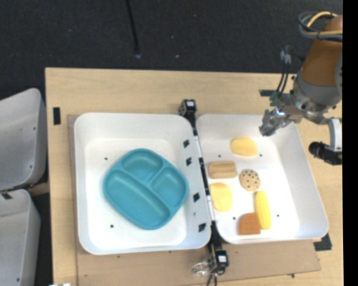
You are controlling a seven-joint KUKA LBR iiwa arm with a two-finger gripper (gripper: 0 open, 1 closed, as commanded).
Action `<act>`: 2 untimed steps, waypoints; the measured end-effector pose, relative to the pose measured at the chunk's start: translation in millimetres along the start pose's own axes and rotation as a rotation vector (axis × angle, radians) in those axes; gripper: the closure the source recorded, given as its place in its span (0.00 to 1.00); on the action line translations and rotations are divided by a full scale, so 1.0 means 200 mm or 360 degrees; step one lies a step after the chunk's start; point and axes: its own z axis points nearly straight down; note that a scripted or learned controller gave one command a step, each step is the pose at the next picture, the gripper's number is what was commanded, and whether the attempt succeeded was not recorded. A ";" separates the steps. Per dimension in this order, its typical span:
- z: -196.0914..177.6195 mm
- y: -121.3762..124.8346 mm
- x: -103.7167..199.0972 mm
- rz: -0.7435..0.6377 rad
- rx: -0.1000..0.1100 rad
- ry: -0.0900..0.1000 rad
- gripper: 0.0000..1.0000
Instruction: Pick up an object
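Two white bins (83, 159) on wooden bench (137, 88), dark floor (167, 22)

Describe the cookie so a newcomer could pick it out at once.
Look in the right-hand white bin, the one holding the food items, not the one with the blue plate. Near its middle lies the cookie, between the tan bread piece and the corn cob. It is the only round, flat, tan item with dark specks.
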 end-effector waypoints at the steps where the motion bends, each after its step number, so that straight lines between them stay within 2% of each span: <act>1: 0.01 -0.03 0.28 -0.0004 0.0003 0.0003 1.00; 2: -0.07 -0.09 0.55 -0.0006 0.0003 0.0005 1.00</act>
